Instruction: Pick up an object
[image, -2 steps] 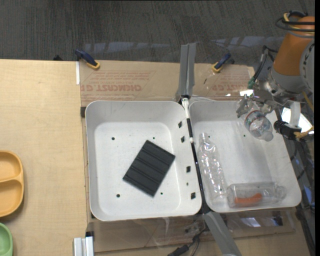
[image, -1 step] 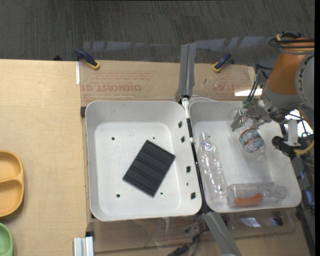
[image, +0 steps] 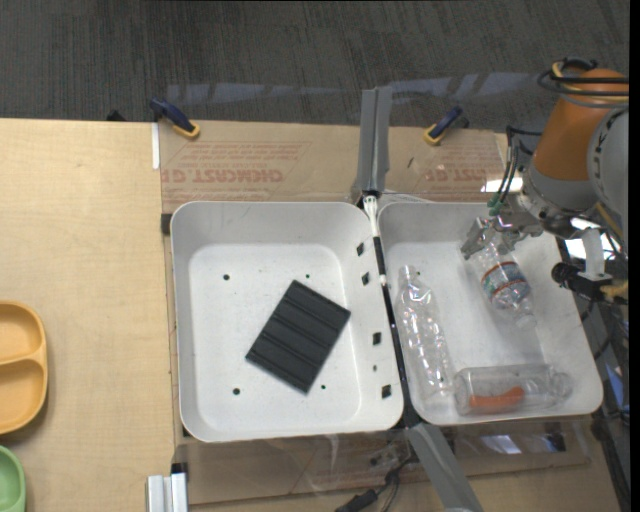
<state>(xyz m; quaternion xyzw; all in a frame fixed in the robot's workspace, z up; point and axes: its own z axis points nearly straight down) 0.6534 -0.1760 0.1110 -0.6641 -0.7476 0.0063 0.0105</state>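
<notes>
The gripper (image: 487, 238) sits at the upper right, directly above a small clear bottle (image: 508, 286). The bottle's long axis runs down-right from the jaws. I cannot tell their state.

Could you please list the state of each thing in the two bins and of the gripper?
Black ribbed rectangular pad: flat in the left white bin, skewed to its walls.
Long crumpled clear plastic bottle: on its side in the right white bin.
Small clear plastic bottle: tilted, its top at the gripper.
Clear plastic container with an orange item inside: on its side.
</notes>
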